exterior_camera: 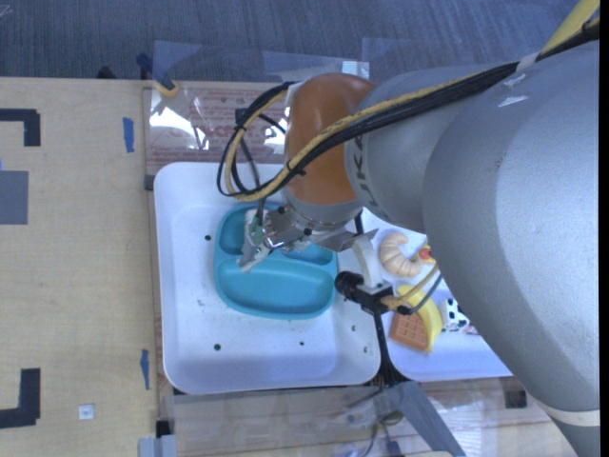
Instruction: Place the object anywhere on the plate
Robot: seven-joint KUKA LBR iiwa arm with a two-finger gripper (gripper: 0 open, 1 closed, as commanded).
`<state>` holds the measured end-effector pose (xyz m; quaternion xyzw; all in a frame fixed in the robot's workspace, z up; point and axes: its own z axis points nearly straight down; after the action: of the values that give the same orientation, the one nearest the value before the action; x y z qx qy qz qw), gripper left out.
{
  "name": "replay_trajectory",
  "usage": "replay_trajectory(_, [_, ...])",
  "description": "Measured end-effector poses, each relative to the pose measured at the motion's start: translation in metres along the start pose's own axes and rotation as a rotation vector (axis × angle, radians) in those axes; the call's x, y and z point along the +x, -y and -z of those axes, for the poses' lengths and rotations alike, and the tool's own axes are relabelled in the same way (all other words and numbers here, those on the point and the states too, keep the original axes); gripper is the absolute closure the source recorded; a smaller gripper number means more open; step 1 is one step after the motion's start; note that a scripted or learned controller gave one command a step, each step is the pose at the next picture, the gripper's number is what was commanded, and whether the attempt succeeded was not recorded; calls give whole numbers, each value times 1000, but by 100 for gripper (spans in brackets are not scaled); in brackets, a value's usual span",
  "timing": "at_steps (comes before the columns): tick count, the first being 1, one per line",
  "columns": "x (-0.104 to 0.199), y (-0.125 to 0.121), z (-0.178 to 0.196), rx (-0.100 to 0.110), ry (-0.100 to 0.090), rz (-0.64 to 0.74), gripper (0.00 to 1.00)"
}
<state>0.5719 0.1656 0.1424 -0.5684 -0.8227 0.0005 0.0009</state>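
Note:
A blue divided plate (276, 288) lies in the left white bin (190, 350). My gripper (257, 246) hangs low over the plate's upper left part, its metal tips close to the divider between the compartments. I cannot make out any object between the tips. In the right bin, partly hidden by the arm, lie a toy croissant (400, 253), a yellow banana (428, 317) and a waffle piece (411, 331).
The grey arm with its orange band (324, 146) covers most of the right bin and the back of the left one. Black and yellow cables (238, 165) loop beside the wrist. A wooden bench top (67, 255) stretches to the left.

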Motion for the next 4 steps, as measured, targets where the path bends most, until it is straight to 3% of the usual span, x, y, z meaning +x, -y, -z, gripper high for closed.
replay_trajectory(1, [58, 78, 60, -1, -2, -106, 0])
replay_trajectory(2, [-9, 93, -49, -25, -6, -433, 0])
replay_trajectory(3, [-9, 90, -40, -32, -9, -440, 100])
replay_trajectory(4, [-105, 133, 44, -9, 0, -329, 100])
